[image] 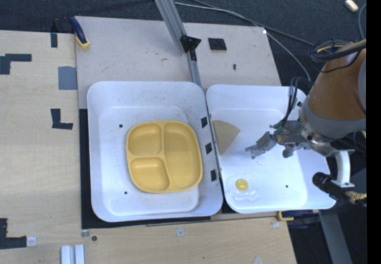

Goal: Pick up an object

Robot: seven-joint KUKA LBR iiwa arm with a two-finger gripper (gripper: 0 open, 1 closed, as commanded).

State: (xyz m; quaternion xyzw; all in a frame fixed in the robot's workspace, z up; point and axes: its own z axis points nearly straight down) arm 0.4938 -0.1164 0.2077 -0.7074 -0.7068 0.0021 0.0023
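Over on the left side of the bench, the left bin (pixel 101 155) is carrying a yellow divided plate (pixel 163 157), three compartments, lying flat and roughly centred. It is sitting well apart from the arm, w/ the bin divider between them, so it is not the nearer candidate.

Moving right, the right bin (pixel 256 99) is holding two things. A tan wedge (pixel 225 134) is lying flat against the bin's left wall, its point aiming approx. toward the bin's near-left. Nearer the front edge, a fried-egg toy (pixel 242 186), white w/ a yellow yolk, is resting on the bin floor.

Further right, the gripper (pixel 260 148) is hanging over the mid part of the right bin, reaching in from the right. Fingers are pointing leftward and slightly toward the front; they are looking narrow, nothing is showing between them, but the open/shut state is too small to read, so cannot tell.

Key relation for the next move: gripper is sitting between the two objs. Wedge is lying near, to the gripper's left and slightly toward the back; egg is lying near, toward the front and slightly left. Both are apart from the fingertips, no contact. Judgement: either is reachable w/ a short move plus a descent; the wedge is looking thin and flat, probably harder to pinch than the egg.
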